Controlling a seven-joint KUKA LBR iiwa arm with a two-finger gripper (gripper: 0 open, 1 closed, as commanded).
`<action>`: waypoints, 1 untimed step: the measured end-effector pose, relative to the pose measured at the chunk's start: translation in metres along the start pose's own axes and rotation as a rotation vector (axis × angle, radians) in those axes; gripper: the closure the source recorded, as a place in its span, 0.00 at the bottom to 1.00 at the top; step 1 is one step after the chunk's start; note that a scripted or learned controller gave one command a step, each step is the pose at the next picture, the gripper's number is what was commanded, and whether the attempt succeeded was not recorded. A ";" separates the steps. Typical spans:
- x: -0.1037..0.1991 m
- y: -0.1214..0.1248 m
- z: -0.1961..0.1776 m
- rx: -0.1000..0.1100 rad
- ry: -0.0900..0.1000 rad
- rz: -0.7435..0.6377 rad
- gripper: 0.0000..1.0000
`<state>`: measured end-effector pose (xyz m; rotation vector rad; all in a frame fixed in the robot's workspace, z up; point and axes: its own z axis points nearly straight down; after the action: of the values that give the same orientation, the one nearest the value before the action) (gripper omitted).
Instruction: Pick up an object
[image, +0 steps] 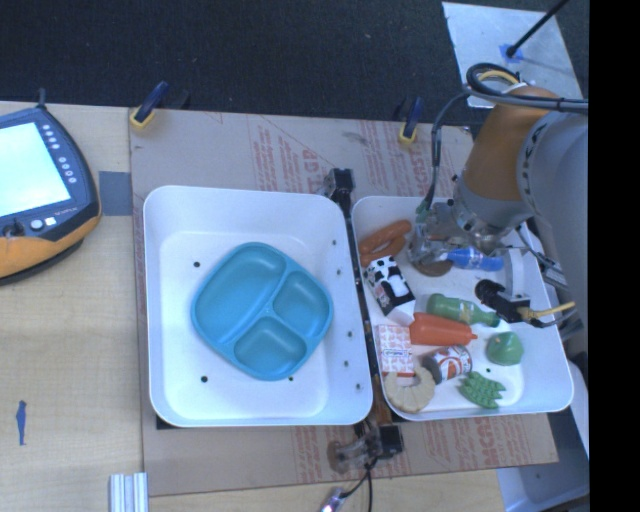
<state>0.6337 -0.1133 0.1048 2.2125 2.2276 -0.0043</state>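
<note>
Bright even light, soft focus, faint shadows

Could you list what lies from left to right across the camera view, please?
Tablet controller → blue divided plate in the left bin → black-and-white toy cow → orange carrot → green round toy.

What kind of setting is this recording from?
Probably a robotics lab bench for grasping trials: a robot arm over two white bins, toy food such as a carrot, and a teach pendant at the left.
</note>
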 end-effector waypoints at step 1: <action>0.009 0.001 0.000 0.003 0.015 -0.009 0.00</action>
<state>0.6350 -0.1044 0.1050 2.2118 2.2460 0.0090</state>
